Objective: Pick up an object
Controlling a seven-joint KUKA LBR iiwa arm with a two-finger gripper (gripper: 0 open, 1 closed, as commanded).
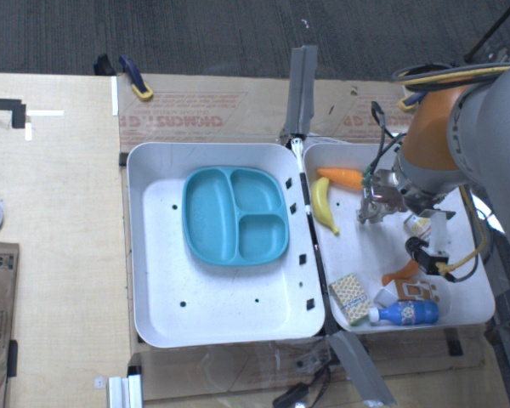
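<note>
— Two bins sit side by side on the bench. What is in the left bin [153, 253]?

— One teal plate [235, 216] with three compartments lies flat near its middle, well apart from the walls.

— And the right bin [472, 308]?

— At its left wall a banana [324, 205] lies lengthwise, and just above it a carrot [342, 177] lies crosswise, its near end close to the banana's top. Toward the front sits a small patterned packet [350, 297], tilted. Beside that a blue bottle [405, 314] with a white cap lies on its side along the front wall, and an orange piece [402, 273] and a small printed box [416, 291] sit just above it.

— Where is the gripper [371, 213]?

— It hangs down inside the right bin, to the right of the banana and just below the carrot's thick end, over bare white floor. The grey arm [459, 134] with its orange band reaches in from the right.

— Does it hold anything?

— Nothing shows between the fingers. They look narrow and close together, but from this slant one cannot tell how far apart they stand.
</note>
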